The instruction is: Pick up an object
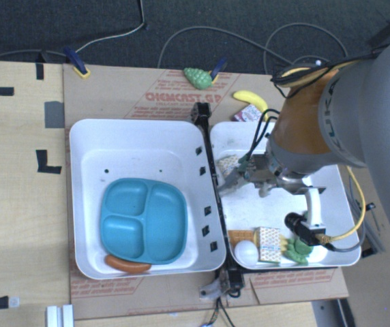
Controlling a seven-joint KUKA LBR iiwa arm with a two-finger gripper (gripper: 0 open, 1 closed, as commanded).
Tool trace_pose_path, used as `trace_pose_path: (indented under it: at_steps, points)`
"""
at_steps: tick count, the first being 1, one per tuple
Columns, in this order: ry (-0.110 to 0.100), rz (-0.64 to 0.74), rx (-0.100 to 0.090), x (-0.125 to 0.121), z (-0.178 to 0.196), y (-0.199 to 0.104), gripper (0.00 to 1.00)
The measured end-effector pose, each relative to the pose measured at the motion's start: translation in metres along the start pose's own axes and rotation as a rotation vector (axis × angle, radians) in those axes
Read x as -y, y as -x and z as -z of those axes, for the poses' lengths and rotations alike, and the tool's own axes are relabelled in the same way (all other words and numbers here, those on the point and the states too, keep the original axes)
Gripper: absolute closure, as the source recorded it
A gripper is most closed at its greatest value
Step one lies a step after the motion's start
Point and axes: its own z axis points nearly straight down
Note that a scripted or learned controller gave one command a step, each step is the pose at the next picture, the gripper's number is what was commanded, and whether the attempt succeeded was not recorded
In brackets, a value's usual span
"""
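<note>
My gripper (239, 180) hangs low over the left part of the right bin (331, 182), just below a pale speckled object (227, 163) near the bin's left wall. Its grey fingers point left and down, and nothing shows between them. Along the right bin's front edge lie an orange block (242, 236), a white egg-like object (246, 251), a patterned packet (271, 244) and a green toy (297, 250). In the left bin (133, 145) rests a blue divided plate (143, 219) with an orange sausage-shaped toy (127, 265) at its front.
A black divider (208, 182) runs between the two bins. Behind the bins on the cardboard lie a green object (198, 78), a yellow banana (249, 99) and a small packet (247, 115). Yellow and black cables trail from the arm on the right.
</note>
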Motion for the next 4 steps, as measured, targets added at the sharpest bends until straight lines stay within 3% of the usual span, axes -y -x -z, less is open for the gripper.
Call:
trace_pose_path:
  at_steps: [1, 2, 3, 4]
  points:
    - [-0.001, -0.001, 0.002, -0.078, 0.0, 0.0, 0.0]
    - [-0.002, -0.002, 0.002, -0.042, 0.0, 0.015, 0.0]
    - [-0.001, 0.0, 0.002, -0.121, 0.0, 0.015, 0.0]
    - [-0.002, -0.002, 0.003, -0.078, 0.0, 0.025, 0.0]
